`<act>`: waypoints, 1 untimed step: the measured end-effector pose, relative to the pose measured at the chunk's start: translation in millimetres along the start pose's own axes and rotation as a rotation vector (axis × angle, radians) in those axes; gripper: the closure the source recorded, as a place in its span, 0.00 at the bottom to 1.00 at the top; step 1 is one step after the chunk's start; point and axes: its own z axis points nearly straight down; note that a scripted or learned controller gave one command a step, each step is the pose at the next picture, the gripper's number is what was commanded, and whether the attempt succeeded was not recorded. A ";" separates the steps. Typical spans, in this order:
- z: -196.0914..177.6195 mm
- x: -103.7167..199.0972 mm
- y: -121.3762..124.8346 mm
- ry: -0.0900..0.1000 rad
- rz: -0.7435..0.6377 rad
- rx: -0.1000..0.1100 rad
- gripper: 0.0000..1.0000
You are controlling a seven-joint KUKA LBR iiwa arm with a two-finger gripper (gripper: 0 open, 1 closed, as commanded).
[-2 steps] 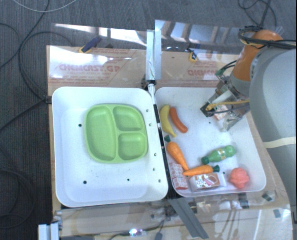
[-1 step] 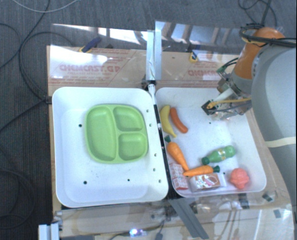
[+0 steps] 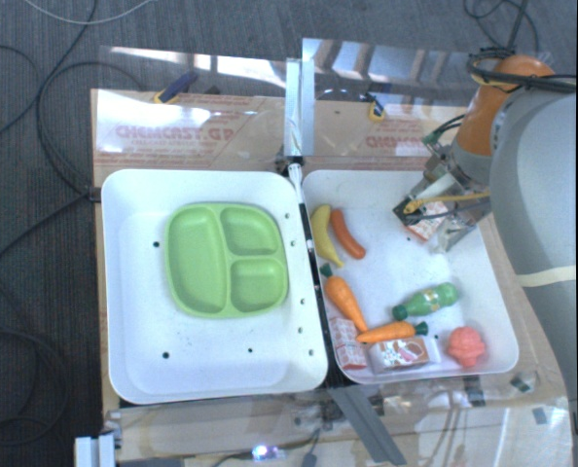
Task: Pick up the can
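My gripper (image 3: 433,212) is low in the back right part of the right bin (image 3: 484,290), below the orange wrist band. Right under it lies a small red-and-white thing (image 3: 425,229), partly hidden by the gripper; I cannot tell whether it is held. A red-and-white can (image 3: 343,342) lies on its side at the front left of the same bin, well away from the gripper. A pink-labelled carton (image 3: 403,355) lies next to it.
The right bin also holds a banana (image 3: 322,234), an orange sausage (image 3: 347,234), two carrots (image 3: 345,301) (image 3: 391,332), a green bottle (image 3: 427,301) and a red strawberry (image 3: 466,345). The left bin (image 3: 133,358) holds a green divided plate (image 3: 227,260).
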 end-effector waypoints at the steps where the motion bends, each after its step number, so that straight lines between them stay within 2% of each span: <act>1: 7.4 -47.4 -23.1 0.028 0.286 -0.007 0.00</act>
